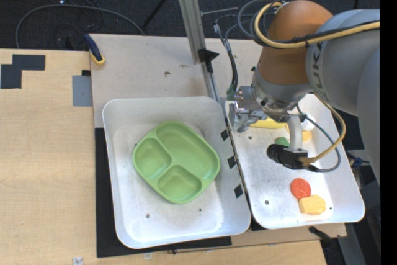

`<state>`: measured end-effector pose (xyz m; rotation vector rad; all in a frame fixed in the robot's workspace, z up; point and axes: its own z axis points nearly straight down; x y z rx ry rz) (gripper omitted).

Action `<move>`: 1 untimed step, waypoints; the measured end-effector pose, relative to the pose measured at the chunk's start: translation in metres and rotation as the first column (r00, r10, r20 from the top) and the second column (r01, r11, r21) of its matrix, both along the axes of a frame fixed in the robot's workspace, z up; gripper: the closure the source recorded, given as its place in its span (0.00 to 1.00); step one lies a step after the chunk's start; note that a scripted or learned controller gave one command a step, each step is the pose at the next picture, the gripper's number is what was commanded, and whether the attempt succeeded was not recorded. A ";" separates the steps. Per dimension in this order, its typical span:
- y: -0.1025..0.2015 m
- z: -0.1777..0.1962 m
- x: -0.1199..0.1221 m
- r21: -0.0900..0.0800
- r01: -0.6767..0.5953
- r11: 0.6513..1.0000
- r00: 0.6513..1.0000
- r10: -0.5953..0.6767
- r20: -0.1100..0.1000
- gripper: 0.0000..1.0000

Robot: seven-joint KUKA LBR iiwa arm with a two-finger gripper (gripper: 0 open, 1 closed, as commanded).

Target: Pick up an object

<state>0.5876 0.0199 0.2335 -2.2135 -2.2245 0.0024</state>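
My gripper [239, 118] hangs over the left edge of the right bin [267, 208], close to the wall shared with the left bin. Its grey wrist and orange band rise behind it. A yellow object [268, 124] lies in the right bin just right of the gripper, partly hidden under the wrist. A small green object [282, 141] sits a little below that. Toward the bin's front lie a red round object [300, 187] and a yellow-orange block [312, 205]. I see nothing held in the gripper.
A green divided plate [176, 161] lies in the left bin [124, 208]. A black part [286, 156] with a looping cable hangs over the right bin's middle. An aluminium post [191, 18] stands behind the bins. A wooden tabletop [43, 164] spreads to the left.
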 end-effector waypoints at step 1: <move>0.060 -0.009 -0.003 0.000 0.000 1.000 1.000 0.000 -0.003 1.00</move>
